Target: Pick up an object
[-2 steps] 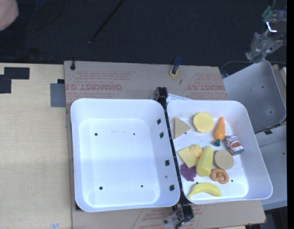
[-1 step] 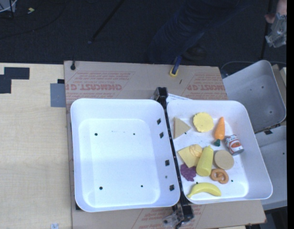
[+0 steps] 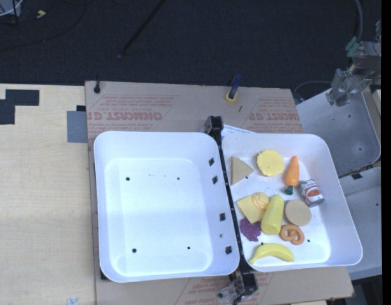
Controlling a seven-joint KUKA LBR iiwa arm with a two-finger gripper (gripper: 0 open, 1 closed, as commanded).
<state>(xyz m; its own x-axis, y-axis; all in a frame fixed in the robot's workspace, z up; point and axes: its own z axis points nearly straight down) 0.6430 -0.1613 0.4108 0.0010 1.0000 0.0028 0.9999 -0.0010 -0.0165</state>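
Arm's parked up at top right, well clear of both bins. I can make out the gripper point(image 3: 343, 89) hanging over the grey plate there, but it's too small and side-on: can't tell whether the jaws are wide or narrow. Nothing visible between them.

All the pick candidates sit in the right bin point(image 3: 338, 170). Left bin point(image 3: 106, 170) has bare floor. Looks like a source/destination layout, with the arm pulled back so the camera gets an unobstructed look before choosing a grasp.

Contents: round yellow piece point(image 3: 270, 162) and carrot point(image 3: 292, 170) near the top, small can point(image 3: 311, 192) at the right, banana point(image 3: 272, 253) along the bottom, pretzel point(image 3: 292, 234) just above it. Middle is a clump: yellow cylinder point(image 3: 271, 215) leaning against the cheese slab point(image 3: 249, 207) and touching the tan disc point(image 3: 298, 213), purple bit point(image 3: 250, 229) tucked underneath.

My guess: banana, carrot or the tan wedge point(image 3: 240, 169) are the easy picks, each standing apart. The clump risks a double grab.
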